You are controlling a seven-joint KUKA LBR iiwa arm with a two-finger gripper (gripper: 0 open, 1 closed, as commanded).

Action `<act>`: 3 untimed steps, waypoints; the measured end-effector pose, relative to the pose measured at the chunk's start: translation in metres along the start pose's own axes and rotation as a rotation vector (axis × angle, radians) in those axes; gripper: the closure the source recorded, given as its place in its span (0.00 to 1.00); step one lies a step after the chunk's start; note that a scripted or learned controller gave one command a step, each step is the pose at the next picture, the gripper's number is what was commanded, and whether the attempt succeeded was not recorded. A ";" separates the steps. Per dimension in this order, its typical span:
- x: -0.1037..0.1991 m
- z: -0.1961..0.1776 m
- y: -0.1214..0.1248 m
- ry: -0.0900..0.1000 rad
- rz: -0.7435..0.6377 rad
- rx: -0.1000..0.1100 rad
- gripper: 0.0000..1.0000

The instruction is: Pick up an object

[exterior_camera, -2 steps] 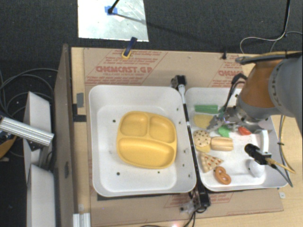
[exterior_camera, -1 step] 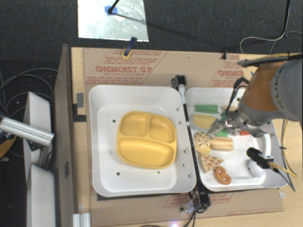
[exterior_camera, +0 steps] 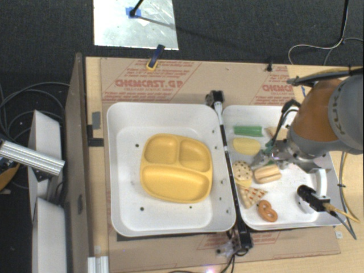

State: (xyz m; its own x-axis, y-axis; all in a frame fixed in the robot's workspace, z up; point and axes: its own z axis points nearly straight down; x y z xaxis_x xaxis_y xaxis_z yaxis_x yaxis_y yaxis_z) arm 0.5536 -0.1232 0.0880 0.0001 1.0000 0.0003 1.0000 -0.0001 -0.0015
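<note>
Jaw state: cannot tell, the tips are blurred at this slant. Left bin [exterior_camera: 125, 124] holds a yellow divided plate [exterior_camera: 176, 168]. Right bin [exterior_camera: 287, 202] holds a cookie [exterior_camera: 242, 171], pale yellow piece [exterior_camera: 246, 146], green block [exterior_camera: 248, 131], pretzel [exterior_camera: 267, 211] and tan bun [exterior_camera: 267, 174]. Gripper [exterior_camera: 272, 152] sits at the bun's upper edge; contact is unclear.

A white bin [exterior_camera: 124, 152] and its twin [exterior_camera: 287, 189] sat side by side on a brown cardboard sheet [exterior_camera: 170, 78] printed with red CHEMCAST lettering. Beyond the sheet's far edge, a shiny silver panel [exterior_camera: 136, 16] lay on the dark floor [exterior_camera: 45, 27]. A ridged metal bar [exterior_camera: 31, 157] rested across a white box [exterior_camera: 48, 232] at left.
</note>
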 end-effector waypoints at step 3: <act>0.109 -0.102 -0.010 0.003 -0.014 -0.013 1.00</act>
